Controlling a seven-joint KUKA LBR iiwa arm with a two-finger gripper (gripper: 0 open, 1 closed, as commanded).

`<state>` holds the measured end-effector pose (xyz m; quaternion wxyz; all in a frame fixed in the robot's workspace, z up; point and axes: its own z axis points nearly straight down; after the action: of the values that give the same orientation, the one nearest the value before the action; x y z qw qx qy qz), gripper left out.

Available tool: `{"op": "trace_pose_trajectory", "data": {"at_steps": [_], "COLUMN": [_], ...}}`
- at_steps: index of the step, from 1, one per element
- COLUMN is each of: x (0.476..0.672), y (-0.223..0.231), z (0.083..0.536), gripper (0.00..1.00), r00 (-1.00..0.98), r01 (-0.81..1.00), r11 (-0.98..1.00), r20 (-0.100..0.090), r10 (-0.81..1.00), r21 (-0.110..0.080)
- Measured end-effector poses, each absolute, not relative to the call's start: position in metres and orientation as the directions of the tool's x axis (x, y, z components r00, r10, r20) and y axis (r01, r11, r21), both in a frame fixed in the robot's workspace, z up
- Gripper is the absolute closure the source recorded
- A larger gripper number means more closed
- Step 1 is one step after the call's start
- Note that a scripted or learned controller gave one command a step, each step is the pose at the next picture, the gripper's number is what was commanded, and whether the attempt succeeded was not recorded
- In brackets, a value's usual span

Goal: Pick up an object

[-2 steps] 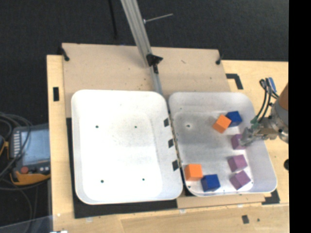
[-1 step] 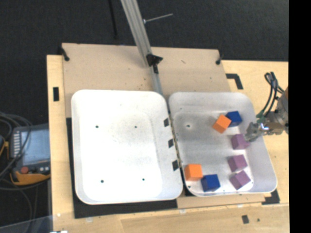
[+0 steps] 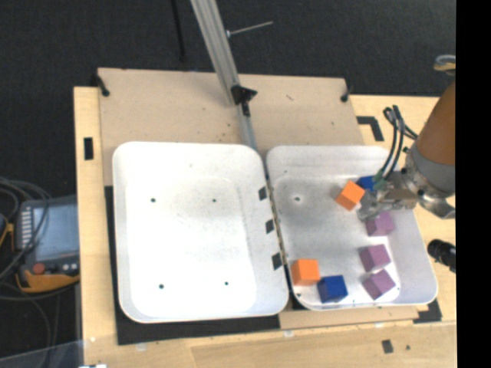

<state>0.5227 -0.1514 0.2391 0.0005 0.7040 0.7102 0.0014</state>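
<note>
The right bin (image 3: 307, 176) holds several small blocks. An orange block (image 3: 350, 195) lies near the bin's middle, with a blue block (image 3: 366, 183) partly hidden just behind it. My gripper (image 3: 377, 202) hangs low over the right part of this bin, right beside the orange block and just above a purple block (image 3: 380, 224). Two more purple blocks (image 3: 375, 257) (image 3: 379, 284) lie toward the front right. A second orange block (image 3: 307, 271) and a blue block (image 3: 332, 288) sit at the bin's front edge. Nothing shows between the fingers.
The left bin (image 3: 192, 228) stands beside the right one, split by a ridge with black clips (image 3: 270, 225). A slanted aluminium rail (image 3: 219, 44) rises behind the bins. The arm (image 3: 437, 144) and its cables cover the right bin's far right side.
</note>
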Motion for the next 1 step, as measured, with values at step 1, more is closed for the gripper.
{"op": "trace_pose_trajectory", "data": {"at_steps": [1], "x": [0.5259], "y": [-0.0950], "z": [0.2492], "gripper": [1.00], "r00": [-0.009], "r01": [1.000], "r11": [0.009], "r20": [0.001], "r10": [1.000], "r21": [0.004]}}
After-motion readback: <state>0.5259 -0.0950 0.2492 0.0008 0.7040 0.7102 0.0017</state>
